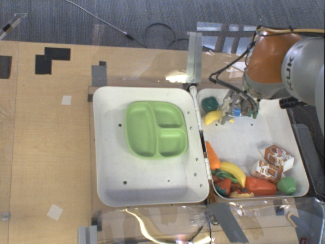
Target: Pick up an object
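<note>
In the right bin (299,151), at its near edge, lie a banana (234,171), a red piece (260,186), a green ball (287,185) and a small carton (273,162); farther, the gripper (234,111) hangs just beside a yellow object (213,117); whether it is open, I cannot tell; the left bin (109,151) holds a green tray (155,128).

Left bin (106,151): white, holding a light green divided plate (155,129). Right bin (264,136): white, holding a yellow banana (233,171), orange carrot (213,157), dark green item (209,104), and brown-and-white patterned carton (273,162).
</note>
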Robot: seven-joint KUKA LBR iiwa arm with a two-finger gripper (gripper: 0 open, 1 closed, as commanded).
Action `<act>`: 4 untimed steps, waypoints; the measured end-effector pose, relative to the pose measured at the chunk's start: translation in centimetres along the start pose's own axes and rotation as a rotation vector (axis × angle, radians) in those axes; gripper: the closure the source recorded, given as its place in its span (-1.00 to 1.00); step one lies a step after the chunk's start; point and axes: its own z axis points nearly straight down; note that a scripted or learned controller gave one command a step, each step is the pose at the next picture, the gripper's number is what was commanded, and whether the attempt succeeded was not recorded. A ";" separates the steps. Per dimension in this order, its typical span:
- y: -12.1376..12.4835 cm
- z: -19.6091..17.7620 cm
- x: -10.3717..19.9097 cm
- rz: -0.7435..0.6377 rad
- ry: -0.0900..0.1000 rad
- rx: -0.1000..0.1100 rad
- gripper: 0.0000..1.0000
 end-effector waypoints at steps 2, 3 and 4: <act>-9.6 -23.1 -1.5 -0.781 0.002 0.003 1.00; -12.4 -9.5 7.2 -1.353 0.014 -0.009 1.00; -1.7 -13.7 10.0 -1.475 0.003 -0.006 1.00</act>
